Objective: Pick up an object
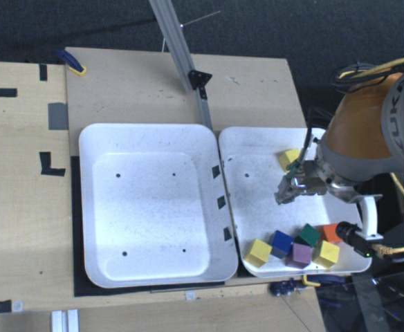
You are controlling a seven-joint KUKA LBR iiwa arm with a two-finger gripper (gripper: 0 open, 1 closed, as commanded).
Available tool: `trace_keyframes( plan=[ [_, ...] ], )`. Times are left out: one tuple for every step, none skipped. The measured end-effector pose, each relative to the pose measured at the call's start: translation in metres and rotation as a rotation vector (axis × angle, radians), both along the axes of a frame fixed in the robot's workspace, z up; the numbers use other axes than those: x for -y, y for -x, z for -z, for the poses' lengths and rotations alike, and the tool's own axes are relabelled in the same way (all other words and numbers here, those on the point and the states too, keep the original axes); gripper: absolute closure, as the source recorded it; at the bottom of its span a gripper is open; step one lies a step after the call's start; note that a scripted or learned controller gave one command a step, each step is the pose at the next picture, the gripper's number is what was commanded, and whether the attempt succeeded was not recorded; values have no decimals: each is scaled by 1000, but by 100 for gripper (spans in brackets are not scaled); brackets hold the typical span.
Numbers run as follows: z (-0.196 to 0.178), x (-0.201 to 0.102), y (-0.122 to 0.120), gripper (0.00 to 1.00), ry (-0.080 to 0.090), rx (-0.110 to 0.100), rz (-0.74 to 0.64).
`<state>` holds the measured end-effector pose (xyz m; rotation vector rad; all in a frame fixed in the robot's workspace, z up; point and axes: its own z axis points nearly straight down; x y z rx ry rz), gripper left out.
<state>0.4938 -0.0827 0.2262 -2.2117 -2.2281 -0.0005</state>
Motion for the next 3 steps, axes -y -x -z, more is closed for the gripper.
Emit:
trace_keyframes(
  plan=[
    [-11,-52,4,100,0,0,1],
    [-18,-105,2,100,0,0,-1],
    [-19,-155,7,100,0,-1,0]
  ],
)
